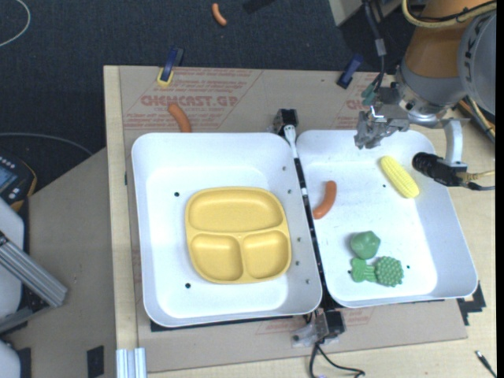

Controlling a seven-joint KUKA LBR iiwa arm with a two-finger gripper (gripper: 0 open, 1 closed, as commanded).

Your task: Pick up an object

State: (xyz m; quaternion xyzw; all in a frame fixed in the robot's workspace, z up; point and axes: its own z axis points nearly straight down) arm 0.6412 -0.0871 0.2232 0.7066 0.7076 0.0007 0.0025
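The jaws (368, 136) hang at the top of the right bin (449, 211); I cannot tell if they are wide or narrow. The corn (399, 176) lies just below and right of them, long way slanting down-right.

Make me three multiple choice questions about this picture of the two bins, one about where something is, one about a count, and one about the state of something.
1. Where does the yellow tray lie?
A. Left bin
B. Right bin
C. On the floor

2. How many compartments has the tray?
A. Two
B. Three
C. Five

3. How does the corn cob stand to the gripper?
A. Between its fingers
B. Lying apart in the bin
C. Stacked on the tray

Answers
1. A: the yellow tray sits in the left bin.
2. B: one long compartment above two smaller ones.
3. B: the corn cob lies in the right bin, below and right of the gripper.
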